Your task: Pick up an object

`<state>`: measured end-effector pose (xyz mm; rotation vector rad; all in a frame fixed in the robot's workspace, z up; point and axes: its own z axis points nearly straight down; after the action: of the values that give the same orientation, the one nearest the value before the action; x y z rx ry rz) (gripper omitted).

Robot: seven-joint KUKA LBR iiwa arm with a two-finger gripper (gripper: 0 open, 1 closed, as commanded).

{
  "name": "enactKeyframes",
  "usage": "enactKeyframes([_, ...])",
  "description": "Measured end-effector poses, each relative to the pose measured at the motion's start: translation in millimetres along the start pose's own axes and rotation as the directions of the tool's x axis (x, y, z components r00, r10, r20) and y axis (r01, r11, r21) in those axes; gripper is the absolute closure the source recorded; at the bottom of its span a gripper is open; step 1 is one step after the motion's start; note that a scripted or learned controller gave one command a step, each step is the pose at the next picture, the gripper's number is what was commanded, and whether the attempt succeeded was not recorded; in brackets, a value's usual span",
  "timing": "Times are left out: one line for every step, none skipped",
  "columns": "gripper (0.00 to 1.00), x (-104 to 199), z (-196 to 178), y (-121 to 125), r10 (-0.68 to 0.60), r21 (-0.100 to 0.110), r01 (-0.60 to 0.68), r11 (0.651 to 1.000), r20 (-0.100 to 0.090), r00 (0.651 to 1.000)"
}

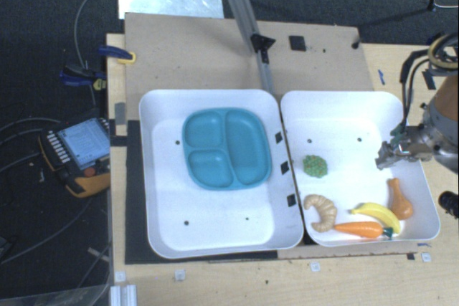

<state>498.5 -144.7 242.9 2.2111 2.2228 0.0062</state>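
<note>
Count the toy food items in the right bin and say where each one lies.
5: broccoli mid-left, croissant lower left, carrot along the bottom, banana just above it, drumstick lower right.

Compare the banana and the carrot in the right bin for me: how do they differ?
The banana is yellow and curved; the carrot is orange and straight. The banana lies farther from the bin's front wall, just behind the carrot, which lies nearly level along that wall. Both sit in the right bin's front right corner, touching or nearly so.

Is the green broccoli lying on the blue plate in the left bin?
No. The broccoli lies on the floor of the right bin, while the blue plate sits apart in the left bin.
</note>
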Motion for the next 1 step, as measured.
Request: enactKeyframes([1.00, -0.4, -52.8, 2.2, 0.000, -0.001, 0.000, 1.000, 0.001, 1.000])
